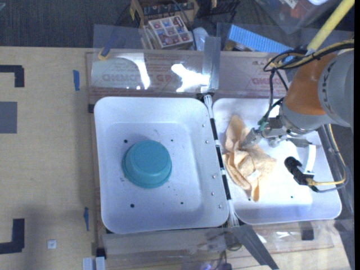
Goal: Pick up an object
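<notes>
Toward the right end of the counter [45, 151], the right-hand white bin [292, 204] holds a crumpled tan cloth [243, 157] that lies along the bin's left wall, stretching from near the far left corner down past the middle, with a fold trailing toward the bin's centre. Reaching in from the right edge, the grey arm [337, 89] with its orange band [306, 91] bends down over this bin, and the hand [251, 139] sits low at the upper part of the cloth, its dark tip touching or pressing into the fabric. Whether the hand is released or clenched on the cloth cannot be told from this angle, since the tip merges with the folds. A black cable fitting [295, 169] hangs just beside the cloth's right side, with a yellow cable [329, 183] curling toward the bin's right wall. Beside it, the left-hand white bin [112, 117] carries a teal bowl [147, 163] turned upside down, resting left of that bin's centre and well apart from the cloth. Behind both bins, a clear plastic wall [169, 75] runs along the counter's far edge, catching bright glare.
</notes>
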You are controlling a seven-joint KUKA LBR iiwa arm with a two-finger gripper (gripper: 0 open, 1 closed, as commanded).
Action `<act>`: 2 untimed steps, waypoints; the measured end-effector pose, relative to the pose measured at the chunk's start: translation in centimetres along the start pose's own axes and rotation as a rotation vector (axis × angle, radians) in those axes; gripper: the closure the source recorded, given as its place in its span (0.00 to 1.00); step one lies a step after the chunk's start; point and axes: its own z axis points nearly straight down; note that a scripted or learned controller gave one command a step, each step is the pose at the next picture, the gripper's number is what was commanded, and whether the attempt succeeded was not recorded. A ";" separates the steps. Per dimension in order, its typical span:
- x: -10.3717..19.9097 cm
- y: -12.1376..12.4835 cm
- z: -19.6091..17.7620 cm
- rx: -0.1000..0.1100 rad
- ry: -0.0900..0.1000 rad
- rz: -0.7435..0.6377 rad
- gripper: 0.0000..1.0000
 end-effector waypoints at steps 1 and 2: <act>2.8 5.6 0.1 0.002 0.002 -0.210 0.00; 2.3 -4.3 -0.1 0.002 0.004 -0.268 0.00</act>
